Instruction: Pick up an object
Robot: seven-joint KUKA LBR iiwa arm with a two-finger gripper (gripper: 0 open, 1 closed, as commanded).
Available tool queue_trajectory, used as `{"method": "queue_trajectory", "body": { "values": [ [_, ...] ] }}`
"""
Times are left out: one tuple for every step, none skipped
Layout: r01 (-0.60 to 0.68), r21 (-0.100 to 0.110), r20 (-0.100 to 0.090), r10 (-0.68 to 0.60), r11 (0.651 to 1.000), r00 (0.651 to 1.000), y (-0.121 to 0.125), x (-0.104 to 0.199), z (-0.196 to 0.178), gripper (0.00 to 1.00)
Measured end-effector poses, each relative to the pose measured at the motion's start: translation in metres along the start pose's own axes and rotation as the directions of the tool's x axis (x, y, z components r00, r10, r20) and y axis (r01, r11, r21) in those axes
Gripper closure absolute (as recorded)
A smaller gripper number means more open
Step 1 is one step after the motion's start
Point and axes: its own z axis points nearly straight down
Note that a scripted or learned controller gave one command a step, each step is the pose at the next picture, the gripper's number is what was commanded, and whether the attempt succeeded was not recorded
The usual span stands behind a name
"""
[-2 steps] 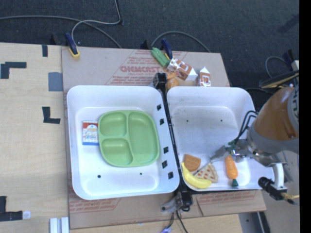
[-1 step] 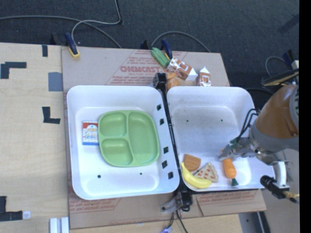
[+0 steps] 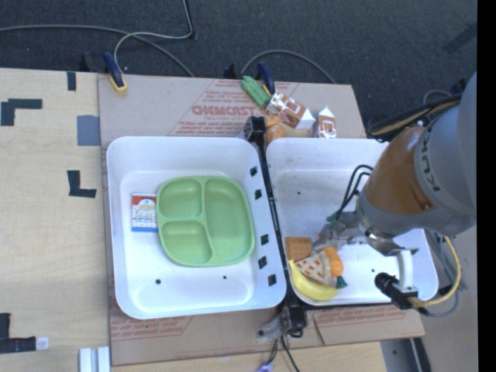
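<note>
Objects for picking sit in the right bin (image 3: 310, 161), bunched at its near-left corner: a yellow banana (image 3: 310, 288) lies along the front wall; a pizza-slice toy (image 3: 312, 268) rests on it, touching; a small brown block (image 3: 297, 247) sits just behind, against the left wall; an orange piece (image 3: 333, 262) lies at the right side of the pile, partly under the tool.
Gripper (image 3: 332, 239) is down inside the right bin, directly above and just right of this pile — its tip is near the orange piece; fingers are masked by the wrist and cabling, so I cannot tell how far apart they stand or whether anything is between them; contact with the pile is not resolvable.
Arm (image 3: 422, 169) enters from the right, orange band above the wrist, covering much of the right bin's far-right area.
Left bin (image 3: 124, 161): green divided tray (image 3: 206, 220) near centre; small printed card-box (image 3: 143, 211) touching the tray's left edge.
Behind the bins, on the cardboard sheet (image 3: 170, 107): a green object (image 3: 256, 91) and small brown-and-white cartons (image 3: 298, 116).
</note>
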Motion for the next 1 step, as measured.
{"method": "queue_trajectory", "body": {
  "values": [
    [0.000, 0.005, -0.001, 0.000, 1.000, 1.000, 0.0194, 0.0713, -0.0977, 1.00]
  ]
}}
